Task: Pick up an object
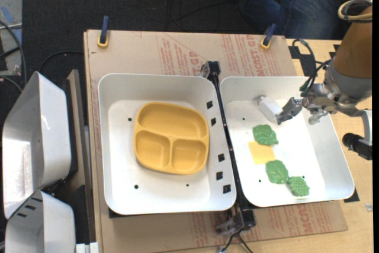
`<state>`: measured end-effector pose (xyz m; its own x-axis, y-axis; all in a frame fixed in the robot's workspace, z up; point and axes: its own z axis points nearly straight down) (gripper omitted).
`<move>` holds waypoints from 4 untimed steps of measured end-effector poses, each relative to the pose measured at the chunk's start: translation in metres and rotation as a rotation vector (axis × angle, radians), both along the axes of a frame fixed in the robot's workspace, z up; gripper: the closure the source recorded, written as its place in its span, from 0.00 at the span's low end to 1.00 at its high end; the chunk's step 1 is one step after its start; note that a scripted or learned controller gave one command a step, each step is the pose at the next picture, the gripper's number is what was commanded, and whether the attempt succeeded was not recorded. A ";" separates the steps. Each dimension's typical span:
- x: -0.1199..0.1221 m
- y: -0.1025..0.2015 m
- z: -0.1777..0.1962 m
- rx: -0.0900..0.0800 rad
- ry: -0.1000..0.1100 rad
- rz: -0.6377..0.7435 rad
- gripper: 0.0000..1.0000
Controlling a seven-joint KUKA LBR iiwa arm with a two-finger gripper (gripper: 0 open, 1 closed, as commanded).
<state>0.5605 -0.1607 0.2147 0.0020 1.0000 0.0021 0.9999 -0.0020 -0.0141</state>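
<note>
Over on the right-hand bin [340,178], the claw [301,111] hangs above the upper part of the white floor, fingers spread and nothing between them; one dark finger [288,110] points down-left toward a small pale grey block [268,108] lying just beside it, apart from it as far as the view tells; below that sits a green leafy piece [265,135], then a flat yellow square [262,153] touching its lower edge, then a second green piece [276,172], and a third, lumpier green piece [299,186] near the bin's lower right; across the divide, the left bin [112,127] carries a yellow compartment tray [172,138], three sections showing, lying flat on the counter side of things.
</note>
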 end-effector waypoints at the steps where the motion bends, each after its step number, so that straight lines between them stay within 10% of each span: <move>1: 0.003 0.001 0.008 -0.002 -0.014 0.003 0.00; 4: -0.004 -0.002 -0.124 -0.001 -0.012 0.000 0.00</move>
<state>0.5563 -0.1627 0.0912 0.0016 1.0000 0.0006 1.0000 -0.0016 -0.0023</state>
